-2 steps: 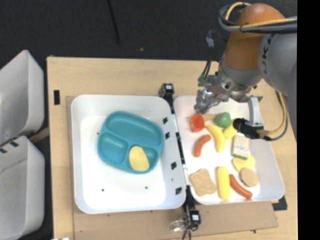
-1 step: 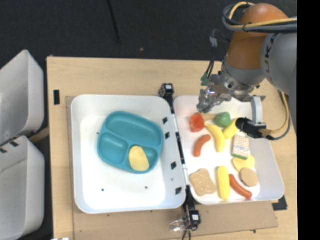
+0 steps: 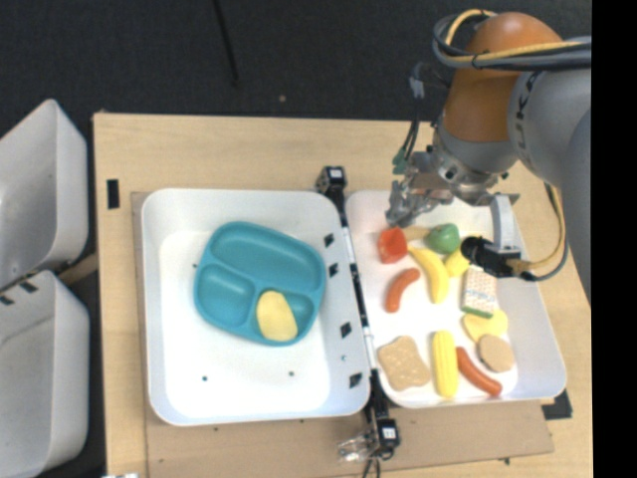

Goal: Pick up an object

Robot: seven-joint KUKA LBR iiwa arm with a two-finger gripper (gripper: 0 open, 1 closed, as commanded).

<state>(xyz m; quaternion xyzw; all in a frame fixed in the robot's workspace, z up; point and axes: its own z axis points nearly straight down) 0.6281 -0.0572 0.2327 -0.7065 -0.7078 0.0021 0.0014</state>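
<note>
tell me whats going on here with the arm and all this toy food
A grey and orange robot arm reaches in over the right bin, which is crowded with toy food. Its gripper hangs at the bin's far left corner, just above a small red piece, with a banana and a green piece close by. Nothing is visibly held yet. In the left bin sits a blue divided plate with a yellow lemon-like piece on it.

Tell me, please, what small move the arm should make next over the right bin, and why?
Probably a short descent straight down. The claw hangs at the far left end of the right bin, just above the small red toy food piece, with nothing seen between its tips. That piece lies a little apart from the banana and the green piece, so it looks the nearest target.
</note>
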